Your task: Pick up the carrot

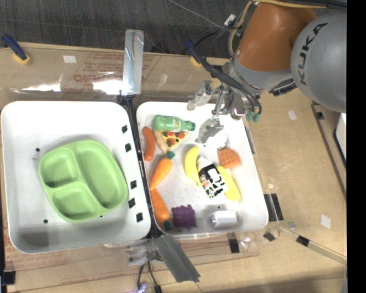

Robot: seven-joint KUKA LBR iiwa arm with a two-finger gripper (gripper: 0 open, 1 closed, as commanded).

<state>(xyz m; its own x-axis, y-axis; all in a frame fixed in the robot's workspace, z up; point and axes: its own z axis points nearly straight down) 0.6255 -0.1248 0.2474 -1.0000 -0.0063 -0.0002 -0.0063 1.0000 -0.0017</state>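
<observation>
A grey KUKA arm (320,57), its orange band showing above the wrist, reached in from the right and hung its gripper (215,122) over the upper part of the right bin (256,194). The metal gripper sat above the bin's top edge and the toys below it; nothing showed between its parts, and how far it was open could not be told from this slanted view.

The carrot (161,172) lay near the left wall of the right bin, tilted with its green stub toward the upper right, well apart from the gripper. Just above it, along the same wall, rested a hot dog (148,143), and below it a second orange vegetable-shaped toy (160,207) ran down toward the bin's lower left corner.

Other play food crowded the same bin (all of it lying loose on the white floor): a green bottle (174,124) on its side near the top, a pizza slice (170,138) just beneath it, a banana (192,162) at the centre, a black-and-white carton (212,179) resting over a yellow piece, an orange slice of toy food (230,159) to the right, purple grapes (183,215) near the bottom edge, and a small white can (223,218) beside them.

The left bin (18,163) held a green divided plate (82,178) with three compartments, tilted slightly. Both bins stood side by side on the wooden bench (293,163).
</observation>
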